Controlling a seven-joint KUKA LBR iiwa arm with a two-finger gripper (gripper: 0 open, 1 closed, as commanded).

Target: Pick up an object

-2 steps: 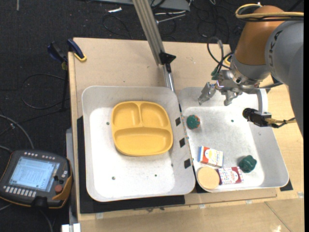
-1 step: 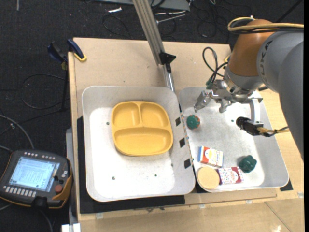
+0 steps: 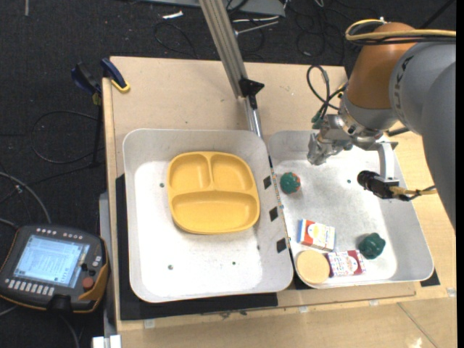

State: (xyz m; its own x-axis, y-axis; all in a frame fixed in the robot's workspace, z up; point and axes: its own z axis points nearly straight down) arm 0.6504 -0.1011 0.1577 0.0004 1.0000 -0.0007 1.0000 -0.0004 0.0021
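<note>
The gripper point(image 3: 320, 153) is poised above the right bin point(image 3: 409, 227), nothing seen held; jaw spread cannot be told; a descent onto the nearby green ball point(image 3: 291, 183) seems required.

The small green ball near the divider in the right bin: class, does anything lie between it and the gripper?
Nothing visible does. The gripper hangs over the right bin at its far end, and the small green ball lies on bare bin floor just toward the divider from it. The small boxes lie farther toward the near rim.
</note>
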